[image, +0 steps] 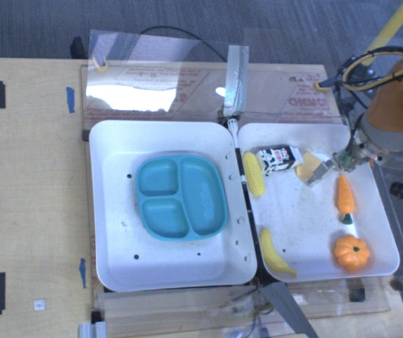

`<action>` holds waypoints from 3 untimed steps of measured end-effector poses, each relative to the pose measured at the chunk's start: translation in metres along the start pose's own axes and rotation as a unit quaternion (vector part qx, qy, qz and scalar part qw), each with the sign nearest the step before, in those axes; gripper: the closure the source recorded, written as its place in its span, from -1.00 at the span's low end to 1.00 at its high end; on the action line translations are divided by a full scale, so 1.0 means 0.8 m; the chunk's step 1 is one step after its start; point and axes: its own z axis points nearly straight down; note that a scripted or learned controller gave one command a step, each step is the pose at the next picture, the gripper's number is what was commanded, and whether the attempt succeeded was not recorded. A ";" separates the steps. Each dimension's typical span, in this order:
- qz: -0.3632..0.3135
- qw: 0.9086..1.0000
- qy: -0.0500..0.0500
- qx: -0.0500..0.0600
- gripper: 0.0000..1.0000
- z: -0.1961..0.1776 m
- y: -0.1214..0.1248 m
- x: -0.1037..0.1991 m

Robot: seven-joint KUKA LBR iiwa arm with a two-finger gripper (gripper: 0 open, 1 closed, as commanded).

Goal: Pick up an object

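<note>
**A:** ok so what was in the shot, front to back?

**B:** closest to the camera in the right bin (pixel 387 255) were a banana (pixel 276 255) against the front-left wall and a little pumpkin (pixel 351 253) in the front-right corner. just behind the pumpkin was a carrot (pixel 344 194), lying roughly front to back with its green end toward the pumpkin.

**A:** and the left one?

**B:** left bin (pixel 110 189) just had a blue tray (pixel 182 196) with three compartments, sitting about in the middle.

**A:** where was the arm?

**B:** in from the right, orange band up near the back-right corner. the tool (pixel 318 172) was low over the back of the right bin, right at a yellow wedge (pixel 308 166), maybe cheese. honestly couldn't tell if the fingers were apart or together, too small and blurry, and couldn't tell if it was touching the wedge either.

**A:** anything else back there?

**B:** a black and white carton (pixel 277 158) just left of the wedge, and a corn cob (pixel 254 173) along the left wall. behind both bins, a clear sheet (pixel 145 76) lay on the table (pixel 25 189).
</note>
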 end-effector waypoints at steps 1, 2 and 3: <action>0.045 0.999 0.002 -0.003 -1.00 -0.002 -0.061 0.028; -0.068 0.998 -0.002 -0.002 -1.00 -0.002 -0.079 0.028; -0.134 0.991 -0.004 0.001 -1.00 -0.075 -0.037 0.029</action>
